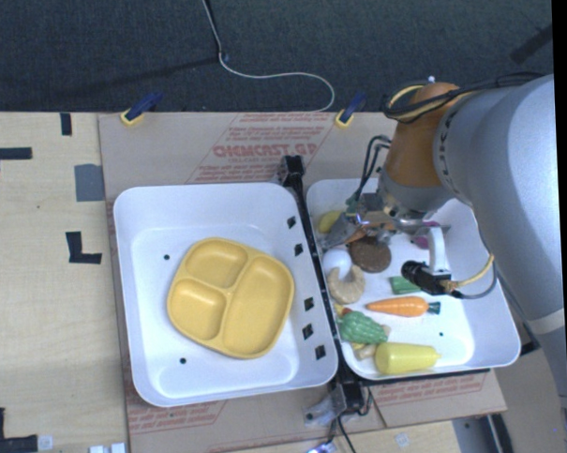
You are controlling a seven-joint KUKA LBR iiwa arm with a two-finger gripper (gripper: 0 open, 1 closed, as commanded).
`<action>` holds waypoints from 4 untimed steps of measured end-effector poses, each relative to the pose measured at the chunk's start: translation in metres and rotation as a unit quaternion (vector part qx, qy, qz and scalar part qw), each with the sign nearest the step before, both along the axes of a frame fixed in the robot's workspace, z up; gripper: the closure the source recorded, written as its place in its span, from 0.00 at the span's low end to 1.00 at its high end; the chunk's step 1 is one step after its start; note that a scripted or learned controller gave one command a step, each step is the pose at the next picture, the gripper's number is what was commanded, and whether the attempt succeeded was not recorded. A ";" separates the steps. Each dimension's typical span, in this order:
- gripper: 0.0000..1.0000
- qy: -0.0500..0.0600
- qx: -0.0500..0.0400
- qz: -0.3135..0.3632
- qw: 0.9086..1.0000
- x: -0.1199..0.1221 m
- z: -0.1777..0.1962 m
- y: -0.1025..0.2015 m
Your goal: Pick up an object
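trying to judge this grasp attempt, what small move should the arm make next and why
Probably a short straight descent onto the brown round piece. The gripper sits at the back of the right bin, just above that piece, with nothing seen between its fingers. The carrot, green toy and yellow piece lie nearer the front, so the brown piece looks like the closest target.

Even, diffuse overhead light, moderately bright, no hard shadows. The two shallow white plastic bins (147, 213) come close to clipping on their floors, with soft grey shading along the inner walls. The yellow three-compartment plastic tray (230, 296) throws a faint shadow onto the bin floor below it. Mild sheen on the big grey arm casing (521, 192), which looks soft, out of focus. The dark carpet strip at top (97, 46) is noisy and underexposed. Overall low resolution, slightly soft throughout.
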State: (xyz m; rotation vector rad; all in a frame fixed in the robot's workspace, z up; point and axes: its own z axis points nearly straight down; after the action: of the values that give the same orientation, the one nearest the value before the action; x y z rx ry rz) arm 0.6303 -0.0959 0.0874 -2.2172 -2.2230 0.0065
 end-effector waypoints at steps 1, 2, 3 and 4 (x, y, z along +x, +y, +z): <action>1.00 0.001 0.000 0.000 1.000 0.000 0.011 0.000; 1.00 -0.002 0.001 -0.001 1.000 -0.003 0.066 -0.008; 1.00 -0.002 0.001 0.000 1.000 0.002 0.127 -0.009; 1.00 0.000 0.001 0.000 1.000 0.002 0.135 -0.008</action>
State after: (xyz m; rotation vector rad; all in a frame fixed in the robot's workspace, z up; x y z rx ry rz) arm 0.6319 -0.1040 0.2221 -2.2168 -2.2207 0.0039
